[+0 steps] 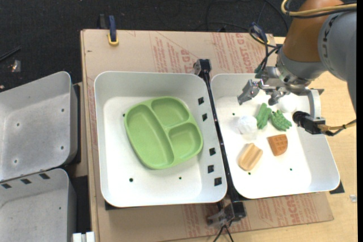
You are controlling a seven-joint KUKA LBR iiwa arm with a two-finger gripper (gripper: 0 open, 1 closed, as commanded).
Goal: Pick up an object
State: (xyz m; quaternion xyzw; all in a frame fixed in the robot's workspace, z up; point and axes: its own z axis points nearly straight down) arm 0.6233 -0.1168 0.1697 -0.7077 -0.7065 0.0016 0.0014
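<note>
Bench (147, 48) is brown cardboard-like, bearing two shallow white bins side by side. Left bin (110, 139) holds a green divided tray (163, 132), three compartments, lying flat near the bin's middle. Right bin (317, 170) holds several small things clustered in its upper middle. Grey arm (334, 37) with orange band comes in from the right, wrist above the right bin's far edge. Gripper (262, 90) hangs over the bin's upper part, fingers spread apart, nothing between them. Green toy piece (263, 115) lies just below the fingers, close under them but not clearly touched; a second green piece (281, 120) sits just beside it on the right. White crumpled object (247, 124) lies left of the green ones, near. Orange waffle-like piece (278, 144) lies below the green pair. Tan bread-roll piece (250, 156) lies below the white one, nearest the camera.
</note>
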